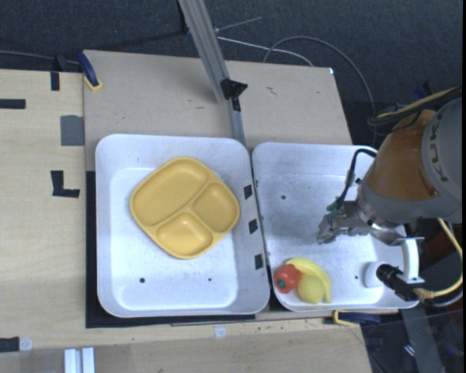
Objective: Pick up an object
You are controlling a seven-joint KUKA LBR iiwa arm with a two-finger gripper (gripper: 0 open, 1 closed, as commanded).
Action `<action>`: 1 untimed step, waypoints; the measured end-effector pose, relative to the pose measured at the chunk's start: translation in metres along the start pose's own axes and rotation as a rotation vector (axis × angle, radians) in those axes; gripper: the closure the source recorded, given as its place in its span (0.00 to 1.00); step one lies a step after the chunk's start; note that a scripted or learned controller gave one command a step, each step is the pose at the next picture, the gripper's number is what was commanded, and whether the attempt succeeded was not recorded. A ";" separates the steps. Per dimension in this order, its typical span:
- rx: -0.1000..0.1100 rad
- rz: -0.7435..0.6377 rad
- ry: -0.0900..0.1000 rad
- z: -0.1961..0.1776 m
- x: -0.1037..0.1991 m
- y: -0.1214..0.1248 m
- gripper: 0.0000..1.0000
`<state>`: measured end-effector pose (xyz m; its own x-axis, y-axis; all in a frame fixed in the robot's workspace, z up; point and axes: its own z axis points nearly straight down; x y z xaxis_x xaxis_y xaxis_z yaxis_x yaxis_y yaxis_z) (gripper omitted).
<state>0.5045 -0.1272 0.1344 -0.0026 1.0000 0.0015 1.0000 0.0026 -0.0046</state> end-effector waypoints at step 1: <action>-0.008 0.000 -0.002 -0.052 0.011 0.001 1.00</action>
